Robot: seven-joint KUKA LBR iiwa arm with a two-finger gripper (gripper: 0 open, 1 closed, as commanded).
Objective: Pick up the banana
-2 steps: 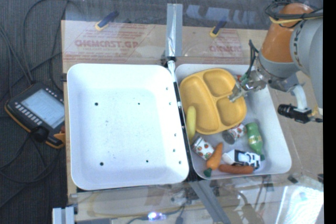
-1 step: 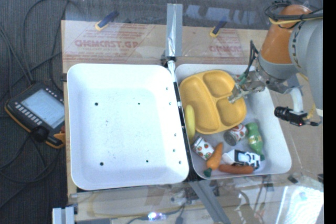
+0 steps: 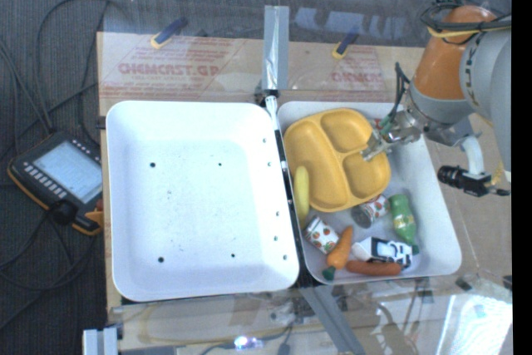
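The banana (image 3: 302,189) is a short yellow piece lying along the left wall of the right bin (image 3: 440,208), tucked against the left edge of a yellow divided plate (image 3: 337,158). My gripper (image 3: 381,145) hangs over the plate's right side, well to the right of the banana and apart from it. The arm comes in from the upper right, with its orange band above the wrist. Nothing shows between the gripper and the banana but the plate.
The right bin also holds a green bottle (image 3: 402,218), a small can (image 3: 366,213), a carrot (image 3: 339,248), a red chilli-like piece (image 3: 374,268) and small packets (image 3: 319,234). The left bin (image 3: 195,195) sits beside it. A pendant (image 3: 58,175) lies off the bench at left.
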